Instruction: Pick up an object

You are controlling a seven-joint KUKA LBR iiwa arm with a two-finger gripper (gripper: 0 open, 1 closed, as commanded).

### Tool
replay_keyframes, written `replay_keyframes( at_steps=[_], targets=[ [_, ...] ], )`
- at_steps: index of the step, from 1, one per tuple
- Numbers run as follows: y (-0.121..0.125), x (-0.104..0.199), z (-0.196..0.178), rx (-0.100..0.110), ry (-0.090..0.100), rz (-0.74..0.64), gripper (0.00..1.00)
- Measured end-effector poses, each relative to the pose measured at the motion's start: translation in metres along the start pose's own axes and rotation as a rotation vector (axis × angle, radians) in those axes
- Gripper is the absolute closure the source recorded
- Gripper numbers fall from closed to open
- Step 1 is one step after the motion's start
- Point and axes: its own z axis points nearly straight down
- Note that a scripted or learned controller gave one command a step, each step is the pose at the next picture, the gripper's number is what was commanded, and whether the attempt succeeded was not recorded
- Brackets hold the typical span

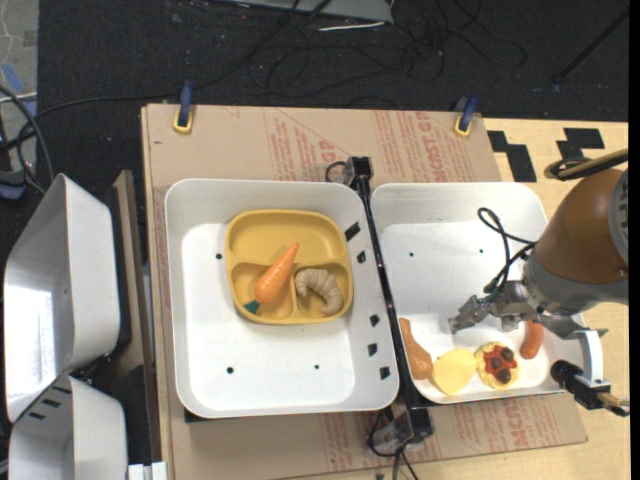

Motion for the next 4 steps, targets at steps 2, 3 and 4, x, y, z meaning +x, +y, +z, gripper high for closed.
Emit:
replay_keyframes(
  at_steps=[2,3,4],
  targets=[
    [0.007,-0.009,-0.070,-0.010,-0.004,-0.004,1.00],
    [0.012,-0.010,-0.133,-0.012,-0.005,-0.006,1.00],
    [0.013,-0.010,-0.142,-0.007,-0.003,-0.005,1.00]
  ],
)
